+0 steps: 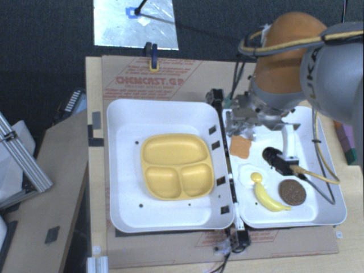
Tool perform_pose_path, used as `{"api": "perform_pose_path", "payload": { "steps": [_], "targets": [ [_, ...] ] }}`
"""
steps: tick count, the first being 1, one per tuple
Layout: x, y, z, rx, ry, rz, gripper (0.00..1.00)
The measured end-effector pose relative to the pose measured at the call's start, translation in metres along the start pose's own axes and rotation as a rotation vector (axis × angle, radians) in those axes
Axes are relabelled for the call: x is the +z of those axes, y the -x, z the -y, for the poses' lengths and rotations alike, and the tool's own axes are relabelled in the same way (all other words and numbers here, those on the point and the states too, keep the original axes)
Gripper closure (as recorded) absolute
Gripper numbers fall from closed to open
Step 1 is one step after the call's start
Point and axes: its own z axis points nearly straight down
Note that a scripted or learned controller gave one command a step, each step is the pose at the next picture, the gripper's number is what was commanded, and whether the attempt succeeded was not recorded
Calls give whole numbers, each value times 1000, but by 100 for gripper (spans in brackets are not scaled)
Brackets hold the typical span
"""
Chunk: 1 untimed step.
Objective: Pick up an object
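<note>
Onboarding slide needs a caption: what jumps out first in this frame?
The yellow divided tray sits in the left bin. The grey-and-orange arm hangs over the right bin, its gripper by an orange piece; a banana and brown disc lie nearer the front.

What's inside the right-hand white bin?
An orange slab, a yellow banana and a brown disc. The arm covers the bin's far part; anything there is hidden.

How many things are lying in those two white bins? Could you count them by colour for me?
Yellow: 2, a divided tray and a banana.
Orange: 1, a flat piece.
Brown: 1, a round disc.
White: 1, a pale disc by the banana's upper end, hard to make out.
Total: 5.
</note>
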Motion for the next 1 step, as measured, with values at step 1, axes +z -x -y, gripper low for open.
{"api": "perform_pose_path", "payload": {
  "steps": [1],
  "targets": [
    [17, -35, 26, 1, -2, 1, 100]
  ]
}}
